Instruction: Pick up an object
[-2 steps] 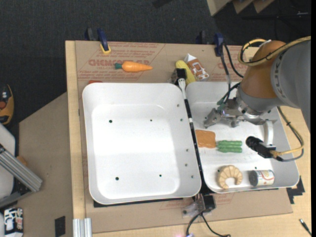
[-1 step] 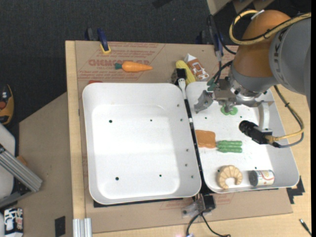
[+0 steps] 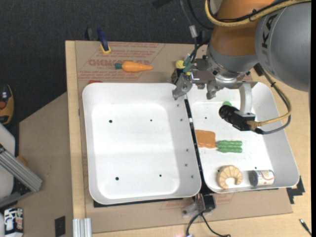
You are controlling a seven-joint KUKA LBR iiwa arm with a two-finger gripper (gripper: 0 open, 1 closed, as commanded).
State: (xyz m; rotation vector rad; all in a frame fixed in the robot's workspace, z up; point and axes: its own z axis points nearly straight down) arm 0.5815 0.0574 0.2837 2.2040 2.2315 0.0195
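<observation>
My gripper [image 3: 195,91] hangs over the far edge of the right bin [image 3: 276,132], close to the divide between the two bins. Its fingers [image 3: 178,89] stand apart, open, with nothing between them. In the right bin lie an orange block [image 3: 206,138], a green ridged piece [image 3: 229,146] right beside it, a croissant [image 3: 230,176] and a small can [image 3: 261,177] near the front edge. A small green object [image 3: 226,104] peeks out beside the black unit on the arm. All of these lie nearer the front than the gripper.
The left bin [image 3: 133,142] sits beside the right one. A toy carrot [image 3: 134,66] lies on the cardboard behind the left bin, with a blue and yellow clip [image 3: 102,41] further back. A black camera unit with cable [image 3: 237,117] hangs from the arm over the right bin.
</observation>
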